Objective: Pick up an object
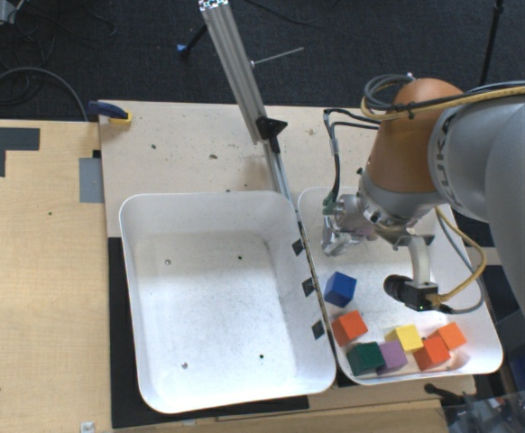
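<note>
Cubes crowd the near corner of the right bin (pixel 479 354); the tool hangs above its far end.
Nearest sit the green cube (pixel 364 358), purple, yellow and two orange ones, touching; the blue cube (pixel 340 289) stands apart, just below the tool (pixel 336 238). I cannot tell how the tool is set. Blue looks the cleanest target: descend straight, straddling it squarely, clear of the bin wall.

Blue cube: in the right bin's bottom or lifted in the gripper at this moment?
In the bin. The blue cube sits on the right bin floor, below the gripper, nothing gripping it.
</note>
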{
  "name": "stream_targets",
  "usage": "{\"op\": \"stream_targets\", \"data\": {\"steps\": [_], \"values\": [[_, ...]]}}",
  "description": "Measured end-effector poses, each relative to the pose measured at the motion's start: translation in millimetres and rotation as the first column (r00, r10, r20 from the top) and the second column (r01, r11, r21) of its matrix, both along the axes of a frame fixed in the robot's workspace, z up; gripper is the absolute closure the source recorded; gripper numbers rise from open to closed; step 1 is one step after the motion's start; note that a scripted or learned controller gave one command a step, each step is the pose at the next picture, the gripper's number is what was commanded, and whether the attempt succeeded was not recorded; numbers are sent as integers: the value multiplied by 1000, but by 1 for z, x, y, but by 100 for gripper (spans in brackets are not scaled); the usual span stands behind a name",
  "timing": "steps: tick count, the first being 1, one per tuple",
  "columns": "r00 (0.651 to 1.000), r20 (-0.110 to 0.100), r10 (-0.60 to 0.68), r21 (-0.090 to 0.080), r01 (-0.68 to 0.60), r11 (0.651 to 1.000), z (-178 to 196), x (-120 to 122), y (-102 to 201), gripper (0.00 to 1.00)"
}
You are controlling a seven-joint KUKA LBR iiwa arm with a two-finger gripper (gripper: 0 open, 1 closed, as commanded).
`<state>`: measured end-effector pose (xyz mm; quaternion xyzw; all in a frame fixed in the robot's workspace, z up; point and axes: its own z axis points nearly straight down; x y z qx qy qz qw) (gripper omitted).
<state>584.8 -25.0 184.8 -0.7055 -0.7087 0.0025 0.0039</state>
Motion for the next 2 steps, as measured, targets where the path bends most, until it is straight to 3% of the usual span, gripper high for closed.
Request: {"op": "stream_targets", "data": {"steps": [1, 2], "values": [[1000, 13, 0, 0, 0, 1000, 97, -34, 30, 100], [1000, -3, -9, -3, 9, 1000, 1, -55, -30, 100]]}}
